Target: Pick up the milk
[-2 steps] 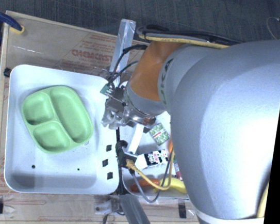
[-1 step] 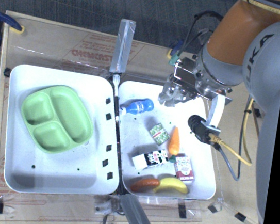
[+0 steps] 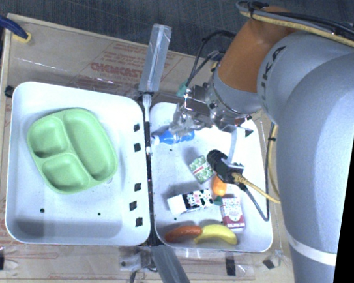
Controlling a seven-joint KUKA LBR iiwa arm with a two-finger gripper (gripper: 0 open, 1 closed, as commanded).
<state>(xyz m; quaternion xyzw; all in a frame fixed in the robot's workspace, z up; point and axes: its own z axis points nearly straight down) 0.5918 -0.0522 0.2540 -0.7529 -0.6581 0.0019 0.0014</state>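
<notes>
The milk is a small white carton with black cow patches, lying on its side in the middle of the right bin. My gripper hangs at the far left corner of that bin, well behind the milk and apart from it. It sits just above a small blue object near the bin wall. Nothing from the bin shows lifted.
Around the milk lie a green-and-white carton, an orange, a red carton, a banana and a red sausage. A green divided plate lies in the left bin.
</notes>
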